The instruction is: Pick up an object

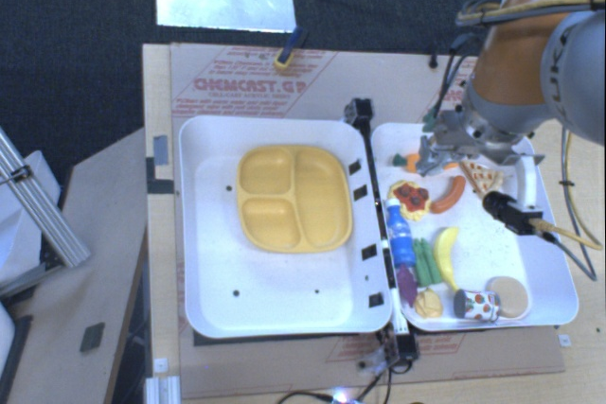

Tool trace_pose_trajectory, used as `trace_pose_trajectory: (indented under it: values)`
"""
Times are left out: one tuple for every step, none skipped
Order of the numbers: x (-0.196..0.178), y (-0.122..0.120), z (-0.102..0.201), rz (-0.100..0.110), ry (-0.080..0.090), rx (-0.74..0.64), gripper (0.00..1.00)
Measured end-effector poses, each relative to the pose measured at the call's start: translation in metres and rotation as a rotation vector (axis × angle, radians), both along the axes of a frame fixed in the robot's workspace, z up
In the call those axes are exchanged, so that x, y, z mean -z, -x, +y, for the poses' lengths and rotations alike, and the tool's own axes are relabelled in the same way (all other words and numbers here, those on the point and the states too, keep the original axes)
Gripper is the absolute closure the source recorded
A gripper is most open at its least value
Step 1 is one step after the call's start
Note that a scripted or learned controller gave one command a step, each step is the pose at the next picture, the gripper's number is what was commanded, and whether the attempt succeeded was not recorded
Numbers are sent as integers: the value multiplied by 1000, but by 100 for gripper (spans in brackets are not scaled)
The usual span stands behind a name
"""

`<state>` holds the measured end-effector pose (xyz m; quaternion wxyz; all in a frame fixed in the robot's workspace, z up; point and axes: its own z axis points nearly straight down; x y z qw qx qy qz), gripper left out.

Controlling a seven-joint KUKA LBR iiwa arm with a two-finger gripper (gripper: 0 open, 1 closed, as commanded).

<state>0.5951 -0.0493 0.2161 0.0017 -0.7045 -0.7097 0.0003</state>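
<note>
Camera view: the gripper (428,158) hangs low over the far-left corner of the right bin (564,290), apparently placed to reach the small toys there. Whether it is parted or holds anything I cannot tell; the wrist hides it. Candidate objects lie close by: a pizza (411,197) and sausage (449,193) just in front, a bottle (400,237) and banana (444,255) nearer the camera. The left bin (208,298) bears a yellow tray (292,197). Both bins rest on a board (251,82) above dark carpet.
</note>
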Motion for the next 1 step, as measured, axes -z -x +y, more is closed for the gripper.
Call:
trace_pose_trajectory:
  values:
    - [-19, 2, 4, -6, 1, 1, 100]
